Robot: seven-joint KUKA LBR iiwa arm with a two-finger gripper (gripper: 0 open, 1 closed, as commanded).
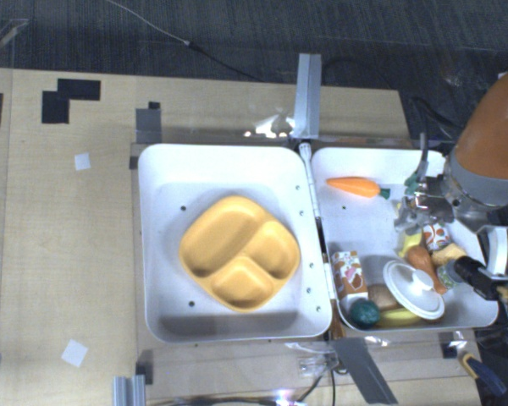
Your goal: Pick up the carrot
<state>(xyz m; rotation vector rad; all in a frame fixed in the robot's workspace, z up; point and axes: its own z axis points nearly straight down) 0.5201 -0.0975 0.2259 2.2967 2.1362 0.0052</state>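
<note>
1. The right bin [389, 163] is my landmark; the carrot [354, 187] lies inside it, near its far wall, alone on the bare white floor, with the green end pointing toward my arm.
2. My gripper [416, 214] hangs over the same bin, at the side where my arm comes in, apart from the carrot. I cannot tell from here how the gripper stands.
3. Nothing of the carrot is in the gripper; it rests flat on the bin floor.
4. In the near part of the right bin there is a crowd of things: a small printed carton [348, 274], a white lid-like dish [413, 288], a dark green round thing [365, 313], a yellow thing [398, 316] under the dish, and some orange and brown pieces [423, 256] just below my gripper.
5. The left bin [169, 176] touches the right bin along the middle wall. It holds a yellow divided plate [240, 251] with three compartments.
</note>
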